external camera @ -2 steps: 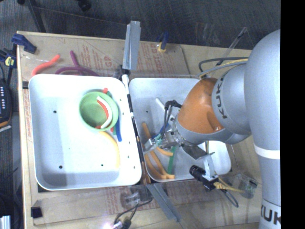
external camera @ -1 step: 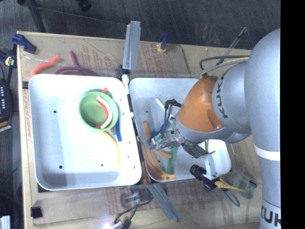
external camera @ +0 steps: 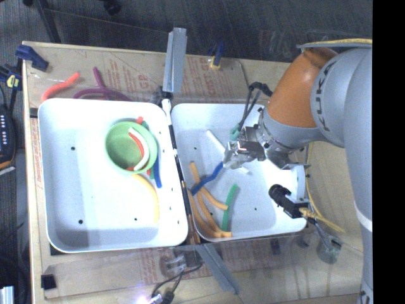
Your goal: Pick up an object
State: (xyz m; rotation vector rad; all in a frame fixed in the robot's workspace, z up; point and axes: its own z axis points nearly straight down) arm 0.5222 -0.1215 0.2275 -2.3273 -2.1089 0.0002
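Nearest the camera, the grey arm (external camera: 342,100) with its orange band (external camera: 294,87) is seen reaching in over the right bin (external camera: 190,119). Its gripper (external camera: 239,156) is held low above the bin floor, near the middle of that bin. Whether the jaws are released or clenched cannot be told, and nothing can be made out between them.

A blue strip (external camera: 209,176) is found just below and to the left of the jaws, its long axis slanting away down-left, with its upper end close to the gripper, though contact cannot be judged. A green strip (external camera: 229,204) lies below the jaws, nearly upright in the view, a little apart. Several orange strips (external camera: 205,211) are bunched further down-left, against the bin's left wall.

In the left bin (external camera: 57,170), well apart from the jaws, a green bowl (external camera: 126,145) is seen with red and yellow pieces around it.

The blue strip is judged the closest candidate; a short shift down-left, with the jaws set across its slant, would be called for.
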